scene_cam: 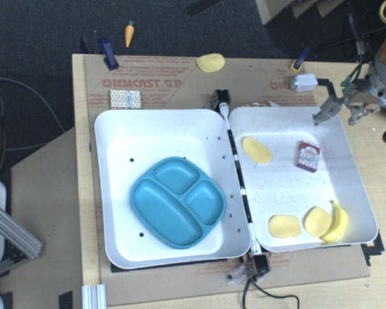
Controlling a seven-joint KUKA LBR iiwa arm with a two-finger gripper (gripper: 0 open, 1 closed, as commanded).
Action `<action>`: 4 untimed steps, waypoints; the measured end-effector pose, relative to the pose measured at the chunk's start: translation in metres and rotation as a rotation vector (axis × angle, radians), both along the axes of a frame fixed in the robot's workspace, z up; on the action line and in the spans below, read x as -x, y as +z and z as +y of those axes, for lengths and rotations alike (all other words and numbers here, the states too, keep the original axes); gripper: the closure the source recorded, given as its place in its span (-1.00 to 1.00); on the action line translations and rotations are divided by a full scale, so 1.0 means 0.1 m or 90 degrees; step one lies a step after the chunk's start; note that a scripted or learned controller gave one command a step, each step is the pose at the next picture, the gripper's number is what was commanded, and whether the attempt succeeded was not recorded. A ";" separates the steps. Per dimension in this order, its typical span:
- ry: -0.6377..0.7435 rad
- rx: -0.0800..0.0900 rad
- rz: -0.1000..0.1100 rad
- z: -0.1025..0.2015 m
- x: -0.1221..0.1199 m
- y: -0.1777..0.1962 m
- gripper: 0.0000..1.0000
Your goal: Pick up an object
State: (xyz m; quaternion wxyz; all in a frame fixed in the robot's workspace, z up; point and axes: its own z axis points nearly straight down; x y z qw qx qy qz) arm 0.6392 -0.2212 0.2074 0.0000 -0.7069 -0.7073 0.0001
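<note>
Two fingers [340, 111] above red packet [308, 156]

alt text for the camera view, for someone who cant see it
Two white bins side by side: the left bin holds a blue divided plate, the right bin holds yellow pieces and a small red packet. The gripper hangs over the right bin's far corner, holding nothing.

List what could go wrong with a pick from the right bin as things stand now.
1. The three yellow pieces crowd the near corner, so the claw may nudge a neighbour or catch two.
2. The red packet lies flat, so it may slip out.
</note>
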 end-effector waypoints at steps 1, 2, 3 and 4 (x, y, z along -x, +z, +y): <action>0.003 -0.007 0.001 0.03 0.08 -1.23 -1.00; 0.001 0.000 -0.001 -0.02 0.09 -1.12 1.00; 0.001 -0.001 0.001 0.67 0.15 -1.00 1.00; 0.001 -0.001 0.001 1.23 0.11 -1.17 1.00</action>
